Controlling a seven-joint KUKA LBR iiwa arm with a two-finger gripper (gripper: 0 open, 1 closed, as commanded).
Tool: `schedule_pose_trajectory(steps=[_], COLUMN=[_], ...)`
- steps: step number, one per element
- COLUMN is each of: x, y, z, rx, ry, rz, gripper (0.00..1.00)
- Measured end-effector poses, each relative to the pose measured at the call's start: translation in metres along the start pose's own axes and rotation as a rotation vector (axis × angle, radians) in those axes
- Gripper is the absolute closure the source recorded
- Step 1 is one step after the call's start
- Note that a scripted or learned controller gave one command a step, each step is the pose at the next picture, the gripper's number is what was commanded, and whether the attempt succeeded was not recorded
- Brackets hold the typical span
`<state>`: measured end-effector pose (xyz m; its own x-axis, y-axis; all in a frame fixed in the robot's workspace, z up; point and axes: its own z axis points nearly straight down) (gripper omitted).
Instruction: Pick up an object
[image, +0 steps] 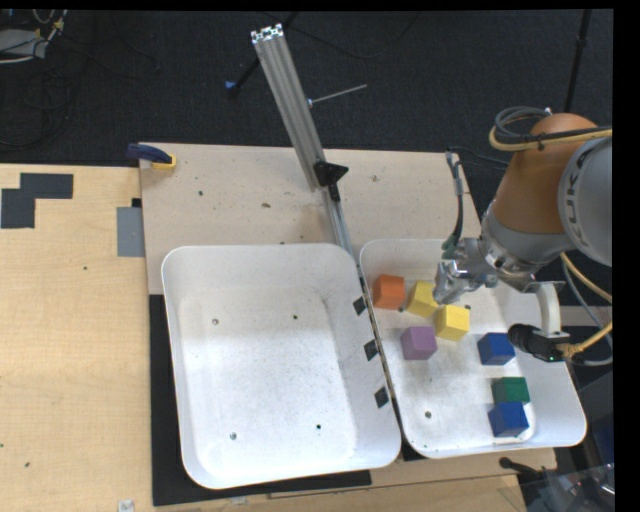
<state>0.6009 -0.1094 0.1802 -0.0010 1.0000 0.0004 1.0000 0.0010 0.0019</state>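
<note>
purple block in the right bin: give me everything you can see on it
The purple block is a small cube, plain matte, material unclear. It sits flat on the floor of the right bin, rotated a little relative to the bin walls, toward the bin's left-middle. A yellow block lies at its upper right corner, very close, possibly touching. Another yellow block and an orange block lie just beyond it. The tool hovers over the yellow pair, not on it.

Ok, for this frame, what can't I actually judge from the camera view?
- Hand: too small and dark over the yellow cubes to tell whether it grips anything.
- Arm: cut off by the right edge, so its base is unseen.
- Green cube: touching the blue cube or just near it, cannot tell.
- Right bin: its upper right corner is hidden under the arm.
</note>
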Motion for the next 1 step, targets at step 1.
schedule_pose_trajectory(steps=[1], x=[0.0074], y=[-0.0025], z=[-0.0581], rx=[-0.002], ry=[0.000], rz=[0.000], gripper=[1.00])
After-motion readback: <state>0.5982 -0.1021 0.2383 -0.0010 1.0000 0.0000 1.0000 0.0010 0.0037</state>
